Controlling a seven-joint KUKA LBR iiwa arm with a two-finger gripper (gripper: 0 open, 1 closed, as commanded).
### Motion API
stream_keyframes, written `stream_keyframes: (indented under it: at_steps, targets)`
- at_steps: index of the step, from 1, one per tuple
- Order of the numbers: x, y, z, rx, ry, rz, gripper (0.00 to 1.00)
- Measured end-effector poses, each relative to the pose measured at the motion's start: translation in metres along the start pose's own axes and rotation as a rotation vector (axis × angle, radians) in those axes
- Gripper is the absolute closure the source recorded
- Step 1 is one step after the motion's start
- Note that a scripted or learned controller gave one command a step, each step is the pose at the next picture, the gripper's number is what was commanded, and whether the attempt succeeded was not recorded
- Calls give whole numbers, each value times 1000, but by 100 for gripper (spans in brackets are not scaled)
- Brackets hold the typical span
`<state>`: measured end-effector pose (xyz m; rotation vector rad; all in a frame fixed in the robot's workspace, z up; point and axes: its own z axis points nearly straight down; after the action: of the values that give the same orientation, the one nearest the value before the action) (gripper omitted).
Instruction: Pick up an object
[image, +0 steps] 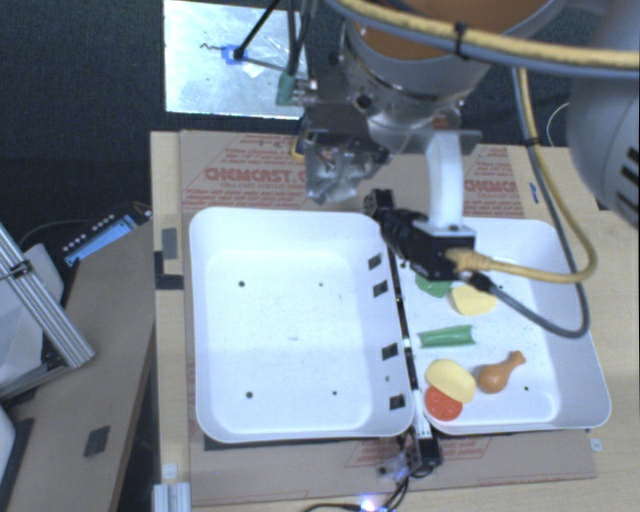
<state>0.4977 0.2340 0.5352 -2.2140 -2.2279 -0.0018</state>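
Several toy foods lie in the right bin (575, 375). There is a green piece (435, 287) partly under a black fitting, a pale yellow piece (473, 301), a green pod (445, 337), a yellow lump (451, 377), a red round piece (443, 404) and a brown drumstick (498, 372). My gripper (334, 178) hangs over the far rim of the left bin (290, 330), well apart from all the foods. Nothing shows in it.
A black fitting (420, 248) with a yellow cable (530, 272) and a white bracket (445, 185) reach over the right bin's far-left corner. Both bins rest on a cardboard sheet (240, 170). An aluminium frame (40, 310) stands at the left.
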Motion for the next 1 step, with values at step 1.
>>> stream_keyframes:
  at_steps: [1]
  targets:
    - [0, -12, 1, 0, 0, 1, 100]
